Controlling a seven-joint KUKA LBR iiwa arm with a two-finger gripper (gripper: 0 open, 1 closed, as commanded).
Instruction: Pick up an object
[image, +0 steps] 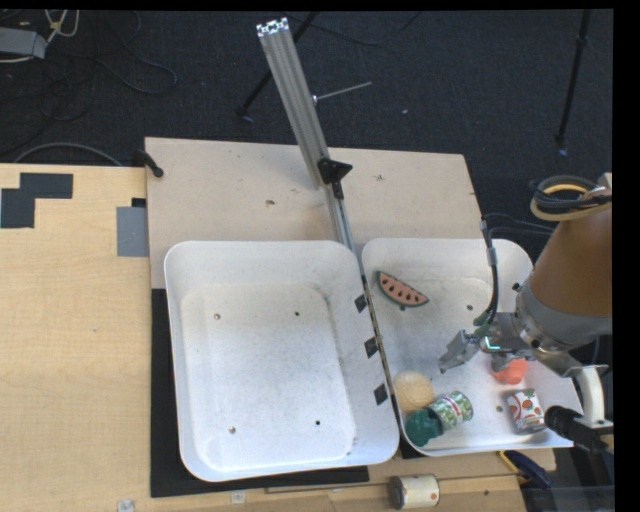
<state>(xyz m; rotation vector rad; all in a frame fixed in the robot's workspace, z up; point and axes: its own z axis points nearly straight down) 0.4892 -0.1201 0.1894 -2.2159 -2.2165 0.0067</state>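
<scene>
**Pincer low over the right bin, nothing yet taken**

Landmark for this report: the divider (367, 320) where the two white bins meet on the table (70, 300).

Left of the divider, the left bin (190, 440) holds no objects that I can make out, only a few dark specks on its floor.

Just right of the divider, in the right bin (510, 250), a watermelon slice (402, 290) lies toward the far end. Nearer the front, also close beside the divider, sit a pale round ball (413, 387) and, touching or nearly touching it, a dark green piece (422, 428) joined to a small patterned can (452, 410) lying on its side.

Further right, the pincer (462, 352) hangs low over the middle of the bin, above bare floor and apart from the can below it. Whether its fingers stand apart or together I cannot tell; no object is seen between them. Right again, partly under the arm, lie an orange-red item (512, 371) and a second small can (524, 410).

Judgement: the step in hand is the approach, with selection unsettled. The next move calls for lining up over one candidate, likeliest the patterned can or the orange-red item, then a descent and a firm close.
</scene>
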